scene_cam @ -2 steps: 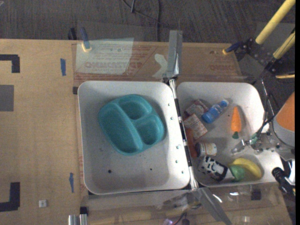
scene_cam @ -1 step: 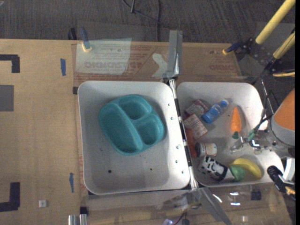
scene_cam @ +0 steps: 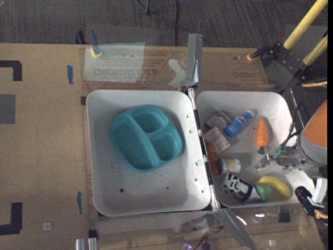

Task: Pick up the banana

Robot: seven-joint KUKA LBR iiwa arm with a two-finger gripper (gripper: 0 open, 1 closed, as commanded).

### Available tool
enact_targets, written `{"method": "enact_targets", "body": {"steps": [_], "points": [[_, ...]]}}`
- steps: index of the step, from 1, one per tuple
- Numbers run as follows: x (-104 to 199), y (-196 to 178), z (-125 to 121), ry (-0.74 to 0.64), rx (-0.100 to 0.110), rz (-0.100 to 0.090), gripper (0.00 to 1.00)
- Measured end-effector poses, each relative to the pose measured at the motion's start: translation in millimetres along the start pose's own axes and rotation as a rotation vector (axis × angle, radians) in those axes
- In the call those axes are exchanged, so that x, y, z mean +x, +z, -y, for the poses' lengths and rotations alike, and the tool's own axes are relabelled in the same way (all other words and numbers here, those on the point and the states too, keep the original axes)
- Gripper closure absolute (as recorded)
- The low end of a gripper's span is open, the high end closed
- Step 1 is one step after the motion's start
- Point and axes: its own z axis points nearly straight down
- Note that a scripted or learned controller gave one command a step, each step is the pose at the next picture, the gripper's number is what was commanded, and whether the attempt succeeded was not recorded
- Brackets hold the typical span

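Observation:
The yellow banana (scene_cam: 277, 185) lies in the right bin (scene_cam: 278, 104), near its front right corner. A green object (scene_cam: 263, 191) touches the banana's left end. My gripper (scene_cam: 263, 159) reaches in from the right and hangs over the bin floor, just behind the banana and below the tip of an orange carrot (scene_cam: 261, 133). Nothing is visibly held in it. The grey wrist and orange band (scene_cam: 318, 130) stand at the right edge.
A teal divided plate (scene_cam: 146, 138) sits in the left bin (scene_cam: 99, 155). Also in the right bin are a blue bottle (scene_cam: 238, 124), two snack packets (scene_cam: 217, 135), a small can (scene_cam: 229, 165) and a black-and-white toy (scene_cam: 238, 186). Yellow poles (scene_cam: 306, 20) rise at the back right.

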Motion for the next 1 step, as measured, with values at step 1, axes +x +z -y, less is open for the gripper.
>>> {"method": "enact_targets", "body": {"steps": [1], "points": [[-4.1,-10.3,0.2,0.006,-0.003,0.006,1.00]]}}
